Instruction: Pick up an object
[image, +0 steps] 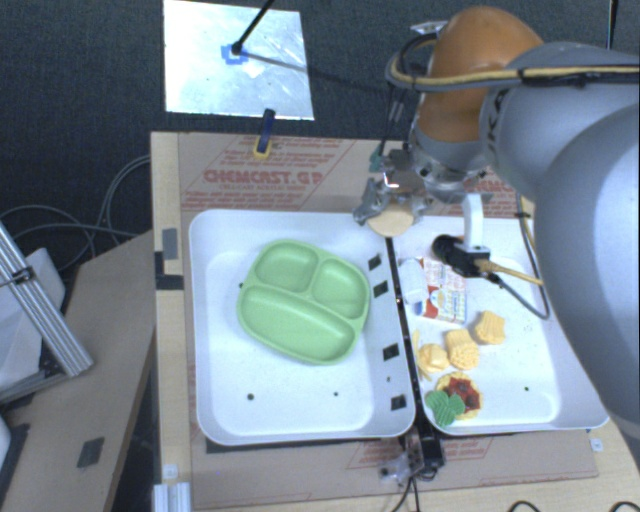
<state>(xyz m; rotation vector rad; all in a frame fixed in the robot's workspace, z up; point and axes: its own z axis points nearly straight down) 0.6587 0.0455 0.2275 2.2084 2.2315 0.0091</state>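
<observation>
My gripper (386, 208) hangs over the far end of the divider between the two bins. A tan, round, flat toy piece (392, 222) sits at its fingertips, seemingly pinched between them and raised above the bin rim. In the right bin (530, 385) lie a white packet with red and blue print (446, 292), three yellow toy food pieces (490, 327) (462, 348) (432, 357), and a red and green toy piece (455, 397) near the front. A green divided plate (305, 300) lies in the left bin (225, 400).
The grey arm with its orange band (470, 70) fills the upper right and overhangs the right bin. Cardboard (270, 175) lies under the bins. Behind it sits a shiny sheet (240, 60), and a metal frame (40, 310) stands at the left.
</observation>
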